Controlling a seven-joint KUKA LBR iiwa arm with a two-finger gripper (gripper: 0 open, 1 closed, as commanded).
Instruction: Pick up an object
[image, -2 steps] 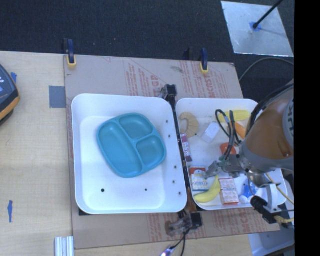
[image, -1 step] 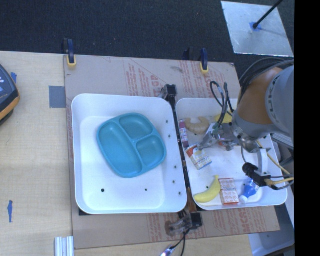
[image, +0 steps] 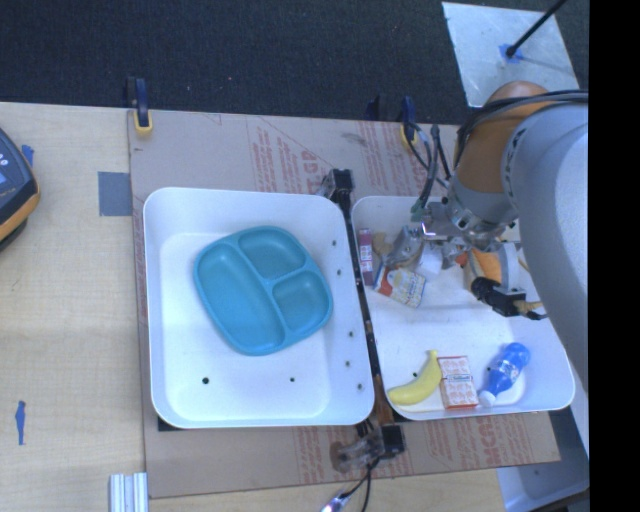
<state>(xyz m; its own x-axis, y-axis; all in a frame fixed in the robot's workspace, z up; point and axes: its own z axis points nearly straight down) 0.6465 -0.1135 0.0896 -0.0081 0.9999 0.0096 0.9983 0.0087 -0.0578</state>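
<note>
We see the gripper (image: 425, 248) low in the right bin (image: 545, 400), over clutter at its twelve o'clock; its grip we cannot tell. Banana (image: 418, 382), small box (image: 457, 381) and blue bottle (image: 503, 371) lie toward six o'clock; the blue plate (image: 262, 290) fills the left bin (image: 170, 390).

Light wooden bench (image: 70, 330), brown cardboard sheet (image: 260, 150) clamped on top, dark carpet floor (image: 250, 50) behind

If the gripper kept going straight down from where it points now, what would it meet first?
Most likely the small printed packet lying under the gripper in the right bin, near its far left corner. Depth is hard to judge from this slanted view, so it could miss slightly.
</note>
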